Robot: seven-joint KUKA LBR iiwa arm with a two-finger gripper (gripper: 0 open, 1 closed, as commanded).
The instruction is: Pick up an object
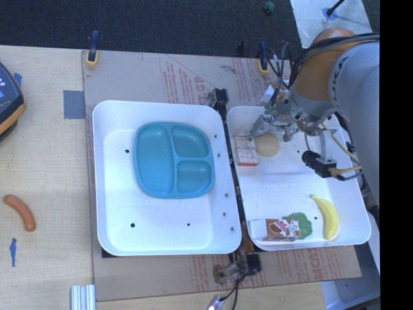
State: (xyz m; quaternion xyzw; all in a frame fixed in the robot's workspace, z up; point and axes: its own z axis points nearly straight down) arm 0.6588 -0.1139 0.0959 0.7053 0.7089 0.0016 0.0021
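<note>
Your gripper [276, 126] sits in the upper left part of the right bin [284, 179], upper right of the frame. Can't tell its state from this slant; wrist hardware covers it. Right under and just below the gripper you've got a round tan ball [267, 146], touching or nearly touching the tool, can't tell which. Just left of the ball, a small red-and-white packet [245, 152] lies flat against the bin's left wall. Nothing visibly lifted.

Rest of the right bin: yellow banana [327, 216] at lower right, well apart from the gripper; a flat snack pack [281, 228] with a green piece [301, 222] beside it along the bottom edge.

Left bin [116, 192] holds a blue divided plate [174, 159], upper middle. Orange sausage [20, 212] lies on the bench, far left of the frame.
</note>
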